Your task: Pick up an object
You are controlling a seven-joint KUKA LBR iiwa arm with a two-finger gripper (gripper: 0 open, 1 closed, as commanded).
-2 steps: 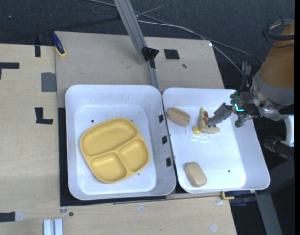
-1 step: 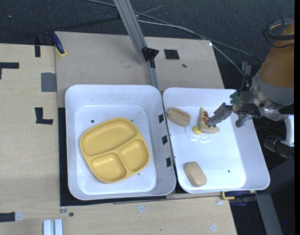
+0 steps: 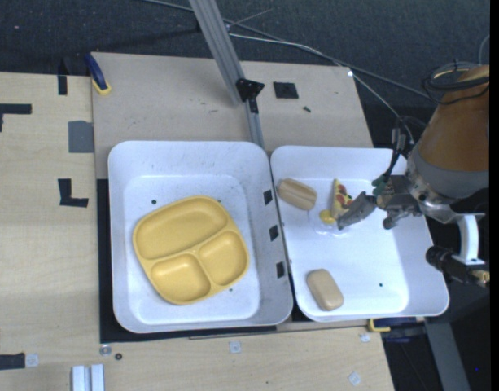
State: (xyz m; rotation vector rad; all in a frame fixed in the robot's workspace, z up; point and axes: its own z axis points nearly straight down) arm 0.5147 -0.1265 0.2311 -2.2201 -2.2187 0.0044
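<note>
The arm reaches into the right bin (image 3: 412,300) beside a little yellow toy (image 3: 339,200).

The end effector (image 3: 371,211) has its two dark fingers spread apart, with nothing between them, and one finger tip is just beside the yellow toy. A tan bun (image 3: 297,194) lies near the toy, and a tan block (image 3: 324,289) lies near the front. The left bin (image 3: 127,169) on the desk (image 3: 37,218) holds a yellow tray (image 3: 190,249) with three parts.
</note>
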